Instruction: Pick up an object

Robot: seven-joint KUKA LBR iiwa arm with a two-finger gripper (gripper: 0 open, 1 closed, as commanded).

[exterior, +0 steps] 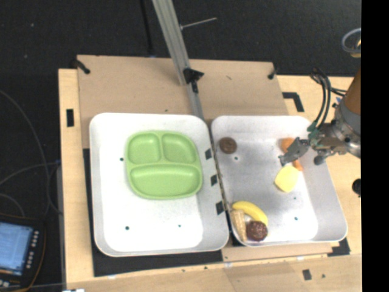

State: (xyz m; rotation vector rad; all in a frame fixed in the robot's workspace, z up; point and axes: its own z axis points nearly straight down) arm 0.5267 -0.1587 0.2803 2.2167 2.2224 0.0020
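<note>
The orange object [287, 145] lies near the right bin's [267, 126] far right side, partly covered by the gripper [302, 152] of my arm, which reaches in from the right. The two fingers stand apart, the nearer one a dark bar slanting down and to the left across the orange piece, the other pointing down near the bin's right wall. Nothing sits between them that I can make out.

Just below the gripper, toward me in the picture, is a pale yellow object [287, 179], rounded and a little longer along a slant from lower left to upper right. It is near the fingers but apart from them. I judge these two the closest candidates: the orange one directly beside the left finger, the yellow one just short of it toward the bin's near edge.

Well apart, in the bin's near left corner, a banana [250, 210] rests with its long axis running from upper left to lower right, touching a dark reddish ball [256, 230]. A small brown round thing [227, 145] sits by the far left wall.

The left bin [109, 224] holds a green divided plate [164, 165].

From here I would say the pick is not yet made; the coming move turns on shifting slightly left to centre over the orange piece.
</note>
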